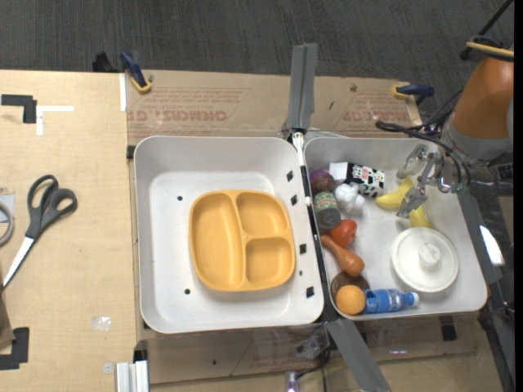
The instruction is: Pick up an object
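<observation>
My gripper (pixel 415 180) hangs over the back right part of the right bin (pixel 466 219), and its two metal fingers stand apart, open, with nothing between them. Just below the fingertips lies a yellow banana (pixel 395 199). Along that bin's left side are a black-and-white toy (pixel 367 176), a small white figure (pixel 347 193), a purple ball (pixel 320 180), a can (pixel 328 216), a red pepper (pixel 346 230) and an orange carrot-like piece (pixel 346 260). At the bin's front sit a white round lid (pixel 424 258), an orange ball (pixel 350 300) and a blue bottle (pixel 391 300).
The left bin (pixel 155 219) holds a yellow divided plate (pixel 243 239). Scissors (pixel 39 212) lie on the wooden bench at the far left. A grey post (pixel 302 88) rises behind the join of the two bins. Blue clamps (pixel 135 70) hold the cardboard at the back.
</observation>
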Robot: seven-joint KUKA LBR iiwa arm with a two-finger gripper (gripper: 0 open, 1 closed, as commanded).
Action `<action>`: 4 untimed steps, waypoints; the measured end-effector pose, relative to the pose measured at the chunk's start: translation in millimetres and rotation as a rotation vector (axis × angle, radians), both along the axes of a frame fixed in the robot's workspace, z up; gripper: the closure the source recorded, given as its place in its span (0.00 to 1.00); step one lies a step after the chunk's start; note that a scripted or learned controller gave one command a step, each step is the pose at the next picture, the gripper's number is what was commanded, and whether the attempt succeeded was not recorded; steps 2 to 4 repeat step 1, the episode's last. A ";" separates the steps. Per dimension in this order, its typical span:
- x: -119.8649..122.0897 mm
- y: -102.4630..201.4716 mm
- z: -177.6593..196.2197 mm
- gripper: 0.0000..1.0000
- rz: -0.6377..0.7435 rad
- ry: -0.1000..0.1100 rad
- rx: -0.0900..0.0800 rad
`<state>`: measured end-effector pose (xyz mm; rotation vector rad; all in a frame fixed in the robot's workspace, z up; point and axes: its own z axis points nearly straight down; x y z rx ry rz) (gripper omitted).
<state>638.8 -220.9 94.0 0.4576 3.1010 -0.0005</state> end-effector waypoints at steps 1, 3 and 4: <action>2.3 2.3 11.8 1.00 0.004 -0.005 0.001; 2.3 2.3 11.8 1.00 0.004 -0.005 0.001; 2.3 2.3 11.8 1.00 0.004 -0.005 0.001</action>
